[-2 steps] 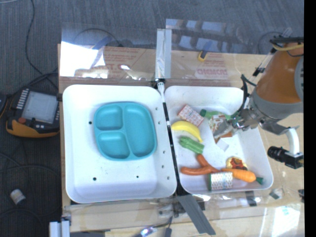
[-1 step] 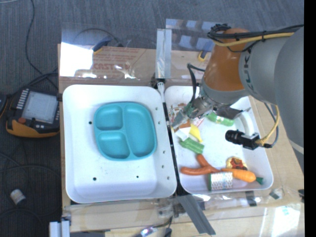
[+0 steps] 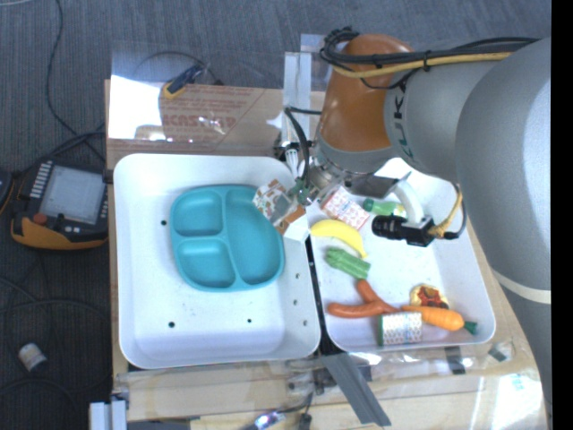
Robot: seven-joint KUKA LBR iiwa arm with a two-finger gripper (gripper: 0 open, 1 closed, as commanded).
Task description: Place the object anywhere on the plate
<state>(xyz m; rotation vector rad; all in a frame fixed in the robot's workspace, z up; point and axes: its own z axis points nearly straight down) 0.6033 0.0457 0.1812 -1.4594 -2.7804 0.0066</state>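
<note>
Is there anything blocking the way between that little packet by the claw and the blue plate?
Nothing visible does. The small packet sits under the claw at the blue plate's right edge. The banana and other toys lie in the right bin.

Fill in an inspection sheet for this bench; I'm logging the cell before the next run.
Surface: two white bins side by side, left bin, right bin.
Job's things: blue plate in left bin; small printed packet at the plate's right edge, under the gripper.
Clutter: right bin holds banana, green vegetable, sausage, carrot, small can.
Grippers: jaws state unclear.
Cables: black cables over the wrist.
Surroundings: cardboard box, handheld pendant on the floor.
</note>
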